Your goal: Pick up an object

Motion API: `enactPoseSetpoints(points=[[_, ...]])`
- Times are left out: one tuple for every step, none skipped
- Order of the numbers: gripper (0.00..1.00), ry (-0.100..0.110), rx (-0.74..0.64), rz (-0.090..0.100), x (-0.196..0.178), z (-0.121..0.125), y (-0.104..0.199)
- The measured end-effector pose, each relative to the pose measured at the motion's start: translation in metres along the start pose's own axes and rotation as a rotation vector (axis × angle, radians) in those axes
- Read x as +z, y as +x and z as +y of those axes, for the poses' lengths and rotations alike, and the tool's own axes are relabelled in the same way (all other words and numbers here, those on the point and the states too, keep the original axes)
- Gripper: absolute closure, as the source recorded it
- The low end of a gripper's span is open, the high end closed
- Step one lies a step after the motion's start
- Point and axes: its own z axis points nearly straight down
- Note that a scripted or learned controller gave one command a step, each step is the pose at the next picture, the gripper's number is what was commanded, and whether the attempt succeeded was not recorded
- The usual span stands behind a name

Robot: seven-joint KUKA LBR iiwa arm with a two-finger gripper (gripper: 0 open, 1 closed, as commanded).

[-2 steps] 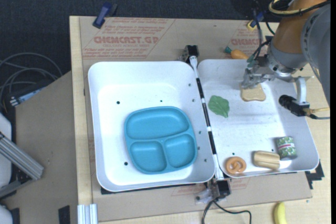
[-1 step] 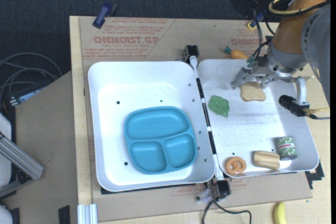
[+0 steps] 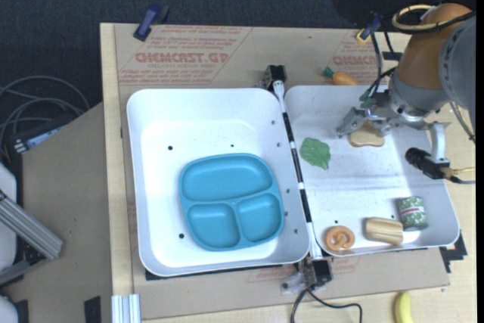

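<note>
My gripper [image 3: 366, 122] hangs low over the far part of the right bin [image 3: 355, 185], right above a flat tan piece [image 3: 368, 138] that lies on the bin floor and is partly hidden by it. A green leaf-shaped thing [image 3: 316, 153] lies to the left of the gripper. Along the bin's near edge sit an orange ring-shaped pastry [image 3: 339, 238], a tan bread roll [image 3: 383, 231] and a small green can [image 3: 411, 212].
The left bin [image 3: 151, 125] holds a blue divided tray [image 3: 231, 200]. A small orange piece [image 3: 344, 77] lies on the bench behind the right bin. A blue object [image 3: 150, 21] sits at the bench's far left and a yellow one [image 3: 401, 308] at the near right.
</note>
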Motion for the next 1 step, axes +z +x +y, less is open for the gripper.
enactPoseSetpoints(points=[[1.00, -0.004, -0.001, -0.003, -0.0113, 0.0012, -0.0004]])
